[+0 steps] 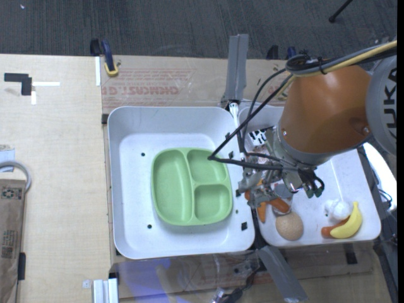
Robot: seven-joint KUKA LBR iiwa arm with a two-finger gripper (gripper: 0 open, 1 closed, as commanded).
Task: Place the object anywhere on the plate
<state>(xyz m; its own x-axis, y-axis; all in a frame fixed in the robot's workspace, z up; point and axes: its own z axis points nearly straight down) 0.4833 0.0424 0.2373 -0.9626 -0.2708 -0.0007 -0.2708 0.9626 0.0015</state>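
Gripper [268, 191] is hovering over the orange carrot-like piece [262, 210] at the right bin's [372, 232] left edge, the green plate [189, 188] lying leftward in the neighbouring bin; whether the jaws are parted or closed, I cannot tell.

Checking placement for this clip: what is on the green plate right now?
Nothing lies in the green plate; all three compartments look bare. The tool hangs over the right bin, near an orange piece, an egg-like ball and a banana. The arm covers the bin floor beneath.
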